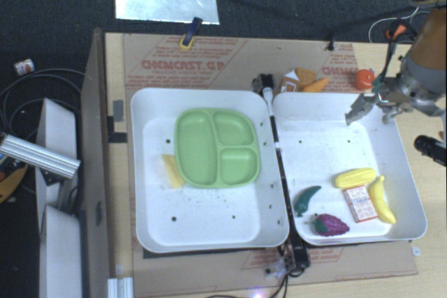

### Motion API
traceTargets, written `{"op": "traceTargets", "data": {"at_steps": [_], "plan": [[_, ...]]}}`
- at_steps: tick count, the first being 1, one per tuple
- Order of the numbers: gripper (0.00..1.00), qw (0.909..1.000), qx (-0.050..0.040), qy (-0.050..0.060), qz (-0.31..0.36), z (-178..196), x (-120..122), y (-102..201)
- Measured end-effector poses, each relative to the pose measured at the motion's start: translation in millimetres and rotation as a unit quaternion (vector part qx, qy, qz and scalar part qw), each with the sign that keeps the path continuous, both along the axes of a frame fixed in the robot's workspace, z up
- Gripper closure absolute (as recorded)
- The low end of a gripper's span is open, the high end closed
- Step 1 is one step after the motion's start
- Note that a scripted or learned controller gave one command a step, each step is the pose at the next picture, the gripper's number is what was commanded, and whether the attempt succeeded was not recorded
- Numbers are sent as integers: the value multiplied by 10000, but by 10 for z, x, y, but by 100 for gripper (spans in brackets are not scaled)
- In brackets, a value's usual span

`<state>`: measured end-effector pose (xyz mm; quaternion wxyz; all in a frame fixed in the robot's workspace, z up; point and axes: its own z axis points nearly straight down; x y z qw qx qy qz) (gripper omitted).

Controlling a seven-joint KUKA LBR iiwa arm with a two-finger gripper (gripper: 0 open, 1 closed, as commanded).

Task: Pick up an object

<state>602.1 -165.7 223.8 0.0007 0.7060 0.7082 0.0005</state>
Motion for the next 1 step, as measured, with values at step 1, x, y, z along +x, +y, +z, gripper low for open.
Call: {"op": "traceTargets", "data": {"at_steps": [1], "plan": [[0,10000,18,76,-26,-1387,-534,-137]]}}
